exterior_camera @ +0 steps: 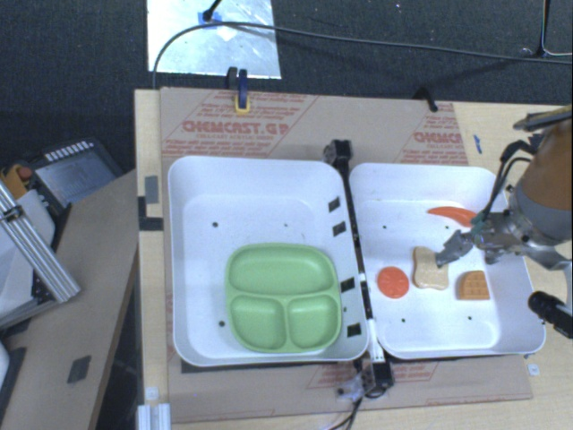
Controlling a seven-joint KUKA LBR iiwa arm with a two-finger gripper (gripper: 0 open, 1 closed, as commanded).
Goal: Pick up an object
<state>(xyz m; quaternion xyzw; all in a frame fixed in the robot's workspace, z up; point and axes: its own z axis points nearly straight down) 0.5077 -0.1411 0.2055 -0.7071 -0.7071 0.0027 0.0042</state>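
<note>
White bins: left bin [192, 240] well left of the gripper [450, 251], right bin [430, 339] beneath it.
Green tray [282, 296]: in left bin.
Gripper: finger spread cannot be told.
Beige piece [431, 270]: just under the tip.
Waffle [474, 286]: right.
Orange disc [393, 282]: left.

My arm [548, 186] was grey, with an orange-brown band above the wrist; dark cables looped along its side. My gripper [458, 247] was grey metal, with slim dark-tipped fingers [445, 256]; a black rounded part [553, 313] of me showed lower at the edge.
</note>
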